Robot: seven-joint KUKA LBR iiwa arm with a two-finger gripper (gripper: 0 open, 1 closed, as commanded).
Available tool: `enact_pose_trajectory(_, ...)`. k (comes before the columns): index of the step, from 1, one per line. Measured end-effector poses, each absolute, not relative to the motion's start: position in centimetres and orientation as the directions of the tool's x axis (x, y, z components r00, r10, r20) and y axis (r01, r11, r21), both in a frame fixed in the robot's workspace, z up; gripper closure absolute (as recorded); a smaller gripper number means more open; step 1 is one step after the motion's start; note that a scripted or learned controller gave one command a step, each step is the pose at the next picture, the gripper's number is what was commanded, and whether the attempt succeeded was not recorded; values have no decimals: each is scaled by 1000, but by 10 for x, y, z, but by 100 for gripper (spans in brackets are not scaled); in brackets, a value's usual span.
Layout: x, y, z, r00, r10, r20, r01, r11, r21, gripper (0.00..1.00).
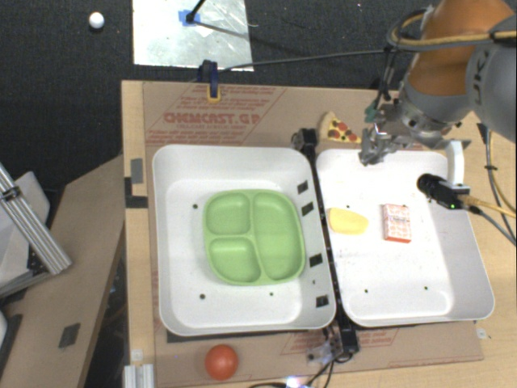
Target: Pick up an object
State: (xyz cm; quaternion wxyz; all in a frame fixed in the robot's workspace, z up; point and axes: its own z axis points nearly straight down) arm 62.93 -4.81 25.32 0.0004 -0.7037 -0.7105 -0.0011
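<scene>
Gripper (373, 153) hangs over the far edge of the right bin (460, 297), close to the corner nearest the divider between the two bins. Fingertips point down, nothing visible between them; whether they are spread or closed cannot be told at this resolution. Landmark: the right bin. Two candidate objects on its floor, both toward the camera from the gripper. The yellow piece (348, 221) lies near the bin's left wall, almost straight below the gripper in the view and slightly left; long axis runs roughly across the bin, left to right. The small red-and-white packet (397, 222) lies just beside it toward the bin's centre, apart from it, long axis running roughly front to back. Judgement: the yellow piece is the marginally nearer target; reaching it calls for travel toward the bin's near side before descent. A pizza-slice toy (339, 128) sits outside the bin, beyond its far-left corner.
</scene>
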Motion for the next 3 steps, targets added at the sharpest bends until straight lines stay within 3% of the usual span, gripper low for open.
enact_pose_trajectory(3,566,99,216,-9,1000,2,1000,9,-1,100)
